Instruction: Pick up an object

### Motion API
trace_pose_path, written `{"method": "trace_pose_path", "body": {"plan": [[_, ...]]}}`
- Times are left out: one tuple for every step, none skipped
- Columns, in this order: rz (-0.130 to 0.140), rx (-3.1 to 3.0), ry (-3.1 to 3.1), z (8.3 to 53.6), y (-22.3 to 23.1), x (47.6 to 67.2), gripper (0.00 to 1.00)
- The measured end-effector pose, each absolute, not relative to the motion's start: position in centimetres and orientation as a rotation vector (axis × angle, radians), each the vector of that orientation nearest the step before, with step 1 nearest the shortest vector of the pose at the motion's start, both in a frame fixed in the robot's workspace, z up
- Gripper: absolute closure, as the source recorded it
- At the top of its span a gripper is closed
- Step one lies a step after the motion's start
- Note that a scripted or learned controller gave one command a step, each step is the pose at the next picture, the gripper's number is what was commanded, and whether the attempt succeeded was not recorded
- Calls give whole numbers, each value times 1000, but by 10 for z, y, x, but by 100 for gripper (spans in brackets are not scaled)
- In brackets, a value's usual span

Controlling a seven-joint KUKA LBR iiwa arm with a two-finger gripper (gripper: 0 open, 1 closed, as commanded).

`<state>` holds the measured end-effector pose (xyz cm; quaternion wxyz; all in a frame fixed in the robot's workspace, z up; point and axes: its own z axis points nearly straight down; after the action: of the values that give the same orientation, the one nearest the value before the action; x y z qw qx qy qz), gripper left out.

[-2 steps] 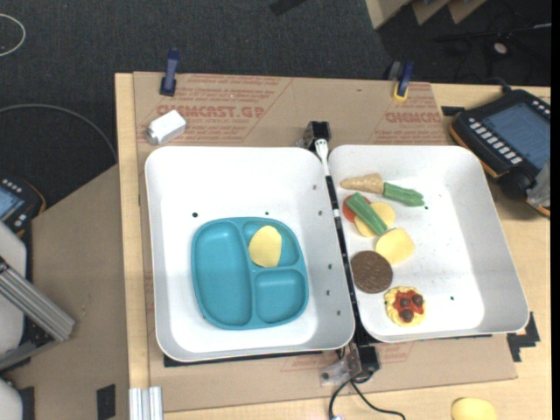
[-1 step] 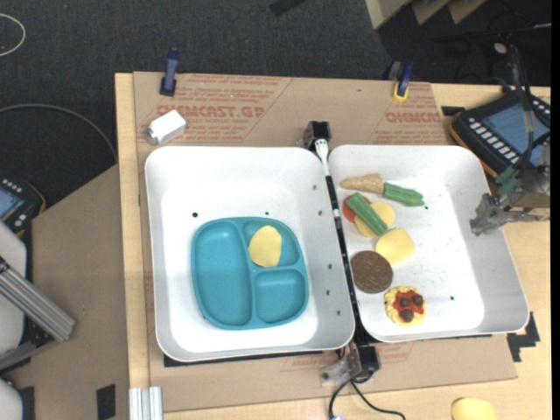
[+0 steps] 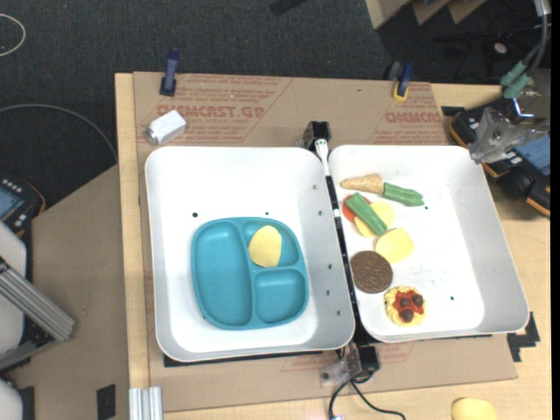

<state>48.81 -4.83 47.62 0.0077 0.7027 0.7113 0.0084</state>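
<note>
The gripper [image 3: 499, 138], its grip state impossible to tell, hangs at the right bin's [image 3: 472, 234] far right rim, so the food lies to its left: carrot [image 3: 363, 183] nearest, cookie [image 3: 372, 271] further down.

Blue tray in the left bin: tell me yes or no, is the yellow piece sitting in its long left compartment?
No. The yellow piece lies in the upper right compartment of the blue tray, with no food in the long left compartment.

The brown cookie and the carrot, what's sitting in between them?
In the camera view, between the brown cookie and the carrot lie a green-and-red vegetable piece and a yellow slice.
</note>
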Motion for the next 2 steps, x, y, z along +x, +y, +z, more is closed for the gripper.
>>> {"method": "trace_pose_path", "body": {"plan": [[-14, 2227, 2230, 352, -24, 478, 100], [-9, 2225, 2225, 277, -24, 534, 100]]}}
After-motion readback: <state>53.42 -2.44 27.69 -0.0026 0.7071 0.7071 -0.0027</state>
